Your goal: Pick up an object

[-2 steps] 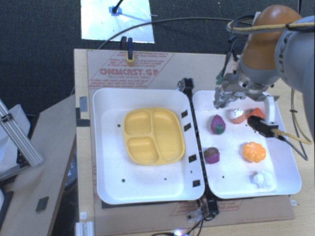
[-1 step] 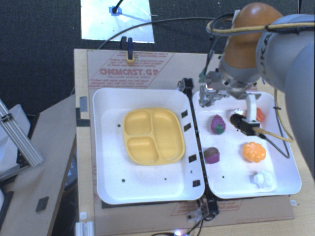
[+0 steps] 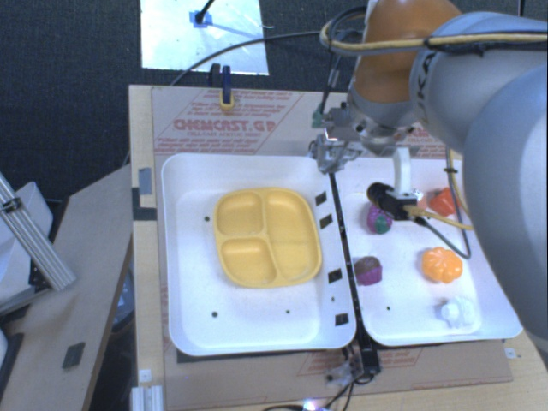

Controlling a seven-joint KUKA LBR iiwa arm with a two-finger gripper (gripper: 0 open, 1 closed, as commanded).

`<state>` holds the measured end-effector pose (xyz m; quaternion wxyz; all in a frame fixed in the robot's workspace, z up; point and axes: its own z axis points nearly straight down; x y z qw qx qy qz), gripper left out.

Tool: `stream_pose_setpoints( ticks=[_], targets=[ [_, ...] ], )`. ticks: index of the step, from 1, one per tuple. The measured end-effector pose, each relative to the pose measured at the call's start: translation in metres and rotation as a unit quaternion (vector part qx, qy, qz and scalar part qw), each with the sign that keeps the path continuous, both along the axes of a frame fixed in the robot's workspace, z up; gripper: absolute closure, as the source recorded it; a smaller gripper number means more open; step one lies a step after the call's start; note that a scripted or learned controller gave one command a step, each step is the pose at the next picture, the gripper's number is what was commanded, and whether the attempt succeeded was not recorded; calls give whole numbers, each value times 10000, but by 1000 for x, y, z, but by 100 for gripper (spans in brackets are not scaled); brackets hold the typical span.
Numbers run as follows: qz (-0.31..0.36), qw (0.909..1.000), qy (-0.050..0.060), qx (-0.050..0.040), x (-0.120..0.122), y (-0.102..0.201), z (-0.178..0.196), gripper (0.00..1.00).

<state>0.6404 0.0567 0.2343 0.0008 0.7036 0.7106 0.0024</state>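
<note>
Objects to choose from lie scattered in the right bin (image 3: 492, 315), the one nearer the arm's side of the view. A purple-and-green piece (image 3: 379, 221) sits toward the far left part of that bin, just beside a black part (image 3: 387, 199) that hangs down with a white strut from the arm's wrist. A red-orange piece (image 3: 443, 202) lies to its right, partly behind a yellow cable (image 3: 445, 222) that loops across the bin. Nearer the camera, a dark magenta piece (image 3: 368, 270) rests close to the divider between the two bins, and an orange pumpkin-shaped piece (image 3: 442, 265) lies to its right, well apart from it. A small white piece (image 3: 456, 312) sits near the front corner, hard to make out against the white floor.

The gripper (image 3: 370, 165) hangs over the far end of the right bin, close to the dividing edge, below the orange band (image 3: 402, 32) and the bulky grey arm (image 3: 488, 101) that covers the upper right of the view. Its state cannot be told from this angle — metal fittings and cables crowd the wrist — and nothing can be seen held in it.

The left bin (image 3: 184, 315) holds a yellow divided plate (image 3: 265, 236), lying flat near its middle with three compartments.
</note>
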Motion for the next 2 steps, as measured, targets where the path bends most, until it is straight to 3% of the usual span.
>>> stream_pose_setpoints(
  ticks=[1,2],
  targets=[
    [-5,10000,6,-4,18,48,-11,100],
    [-23,10000,12,-11,18,45,-11,0]
  ],
)
